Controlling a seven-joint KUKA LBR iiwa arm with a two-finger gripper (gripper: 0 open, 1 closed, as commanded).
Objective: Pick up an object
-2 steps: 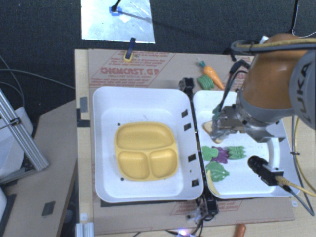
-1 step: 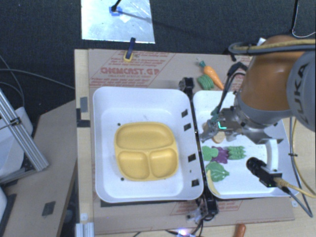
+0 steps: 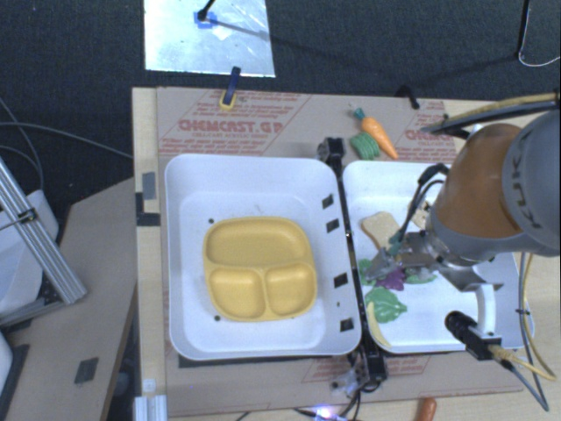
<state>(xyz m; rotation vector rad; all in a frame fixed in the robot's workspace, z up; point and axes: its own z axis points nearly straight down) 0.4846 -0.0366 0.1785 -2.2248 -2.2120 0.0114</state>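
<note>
Two bins: the left bin [image 3: 184,191] holds one yellow tray [image 3: 259,266]. In the right bin [image 3: 412,175], the gripper [image 3: 383,267] hangs over one purple toy [image 3: 394,279], between one bread slice [image 3: 380,228] and one green toy [image 3: 386,305]. One carrot [image 3: 378,132] lies outside.

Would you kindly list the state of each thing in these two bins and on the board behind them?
Yellow three-compartment plastic tray: lying flat in the left white bin, compartments up.
Tan toast slice: flat in the right white bin.
Purple toy piece: beside the gripper.
Green leafy toy: flat in the right bin.
Orange toy carrot: lying on the cardboard, outside both bins.
</note>
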